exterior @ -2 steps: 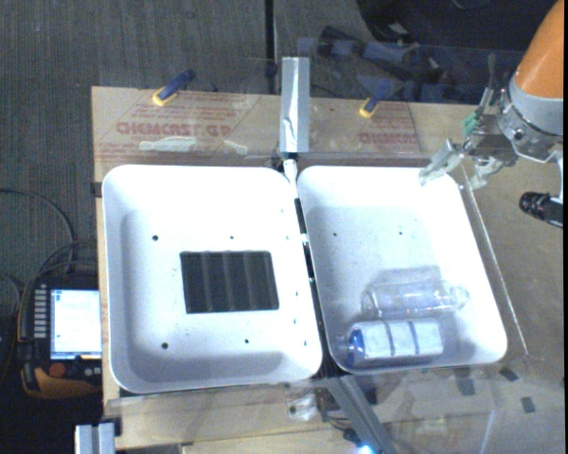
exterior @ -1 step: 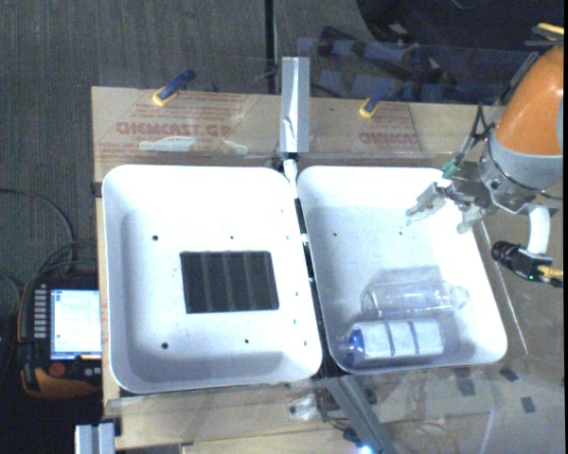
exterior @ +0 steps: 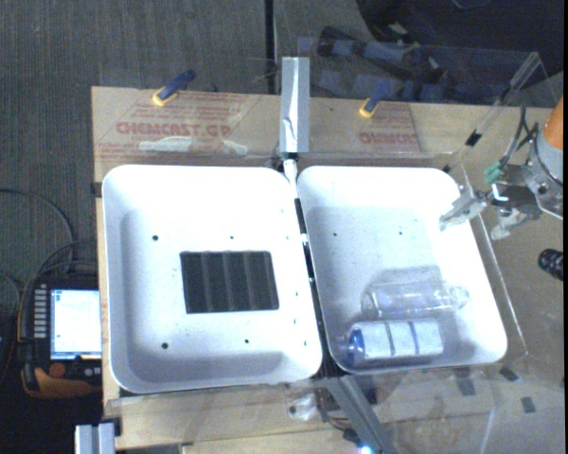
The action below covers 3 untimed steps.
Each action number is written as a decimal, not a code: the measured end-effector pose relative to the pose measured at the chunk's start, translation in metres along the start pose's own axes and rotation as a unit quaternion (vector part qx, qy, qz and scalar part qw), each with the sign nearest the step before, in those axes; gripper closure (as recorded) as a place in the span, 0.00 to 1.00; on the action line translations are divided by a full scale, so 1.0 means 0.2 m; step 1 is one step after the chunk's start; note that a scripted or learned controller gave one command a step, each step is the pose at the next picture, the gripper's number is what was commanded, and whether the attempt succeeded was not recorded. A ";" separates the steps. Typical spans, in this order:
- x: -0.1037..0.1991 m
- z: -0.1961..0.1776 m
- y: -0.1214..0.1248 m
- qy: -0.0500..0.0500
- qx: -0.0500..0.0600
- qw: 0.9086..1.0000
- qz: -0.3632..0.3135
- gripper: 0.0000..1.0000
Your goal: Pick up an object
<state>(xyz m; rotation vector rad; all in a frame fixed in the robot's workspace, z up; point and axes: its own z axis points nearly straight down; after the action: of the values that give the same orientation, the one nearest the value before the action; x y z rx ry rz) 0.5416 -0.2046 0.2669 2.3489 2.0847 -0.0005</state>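
We see the pincer point(exterior: 466, 208) at the right bin's point(exterior: 379, 192) far right rim; its grip we cannot tell; two clear bottles point(exterior: 412, 296) lie below and left of it; slick, round plastic may roll away.

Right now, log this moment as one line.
gripper: over right white bin rim, holding nothing | clear plastic bottle, blue-capped bottle: right bin | dark ribbed tray: left bin

Clear bottle point(exterior: 415, 294): see-through plastic, lying on its side in the right bin, near the front.
Blue bottle point(exterior: 396, 341): maybe a bottle too, blue end pointing left, lying just in front, nearly touching.
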 end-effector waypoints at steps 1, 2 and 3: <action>0.28 0.34 -0.32 0.001 0.002 0.999 0.035 0.00; 0.40 0.75 -0.33 0.001 -0.002 1.000 -0.016 0.00; 0.48 0.46 -0.35 0.000 0.001 1.000 0.007 0.00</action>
<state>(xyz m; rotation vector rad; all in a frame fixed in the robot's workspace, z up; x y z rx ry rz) 0.4839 -0.1016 0.1741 2.3643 2.0702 -0.0012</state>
